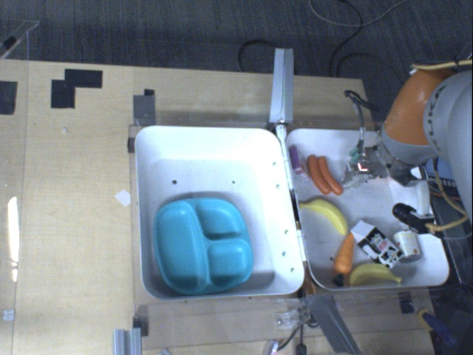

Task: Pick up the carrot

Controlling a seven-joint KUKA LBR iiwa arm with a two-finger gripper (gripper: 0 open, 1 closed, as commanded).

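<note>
A grey robot arm [432,120] with an orange band reaches into the right bin [436,272], its gripper [360,165] hanging over the bin's far end, just beside a pair of sausages [325,174]. Whether the gripper is apart or together cannot be told from this angle, and nothing shows between its tips.

The carrot [344,254] lies untouched near the bin's front wall, well apart from the gripper. It rests tilted between two bananas: one banana [327,214] lies just behind it, toward the sausages, and the other [373,274] lies at its front, touching or nearly touching its lower end. A small black-and-white box [375,244] sits just beside the carrot on the arm's side.

By the look of things the pick has not begun: the gripper must cross from the sausages to the carrot, descend, close and lift. The crowding bananas and box could spoil a clean grasp. The left bin [214,143] holds a blue divided tray [202,245].
</note>
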